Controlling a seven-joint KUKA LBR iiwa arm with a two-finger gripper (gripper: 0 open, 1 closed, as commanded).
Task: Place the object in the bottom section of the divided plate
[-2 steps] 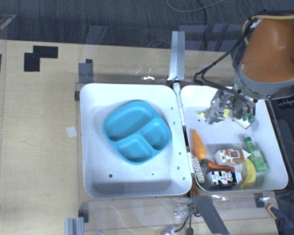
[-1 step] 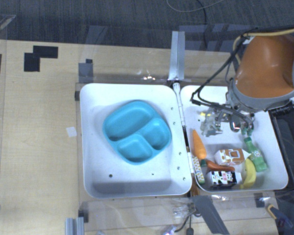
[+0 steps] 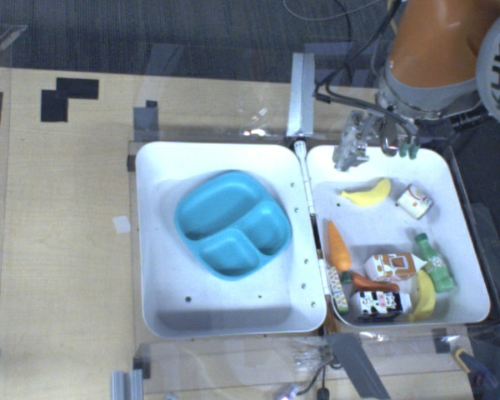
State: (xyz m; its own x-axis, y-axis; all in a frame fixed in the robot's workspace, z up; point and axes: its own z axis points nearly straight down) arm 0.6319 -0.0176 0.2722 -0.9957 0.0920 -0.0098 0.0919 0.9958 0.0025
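- Camera view: two shallow white bins are seen side by side; the left bin [image 3: 154, 248] carries a blue divided plate [image 3: 232, 222], the right bin [image 3: 458, 182] carries the loose items.
- The plate's bottom section [image 3: 231, 255] lies nearest the lower edge of the view, with two further sections above it; nothing is seen in any of them.
- The gripper [image 3: 357, 148] hangs over the upper left corner of the right bin, below the orange band of the arm [image 3: 437, 36]. The fingers seem slightly parted with nothing between them, though glare and blur make that uncertain.
- The task's object is not named; the nearest candidate is judged to be the yellow banana [image 3: 367, 194], lying flat just below the gripper and apart from its neighbours.
- Handling, as a judgement: the banana is probably a light, stiff plastic toy with a smooth, somewhat slippery skin; a hold across the thick middle of its curve is advised, since the tapered ends could squirt out.
- Other items noted in the right bin: a small white carton [image 3: 414, 201], a carrot [image 3: 338, 246], a green bottle [image 3: 433, 263], a second banana [image 3: 424, 294], and a milk-style carton [image 3: 392, 267], crowded together at the lower end.
- Nothing has yet been carried to the plate.
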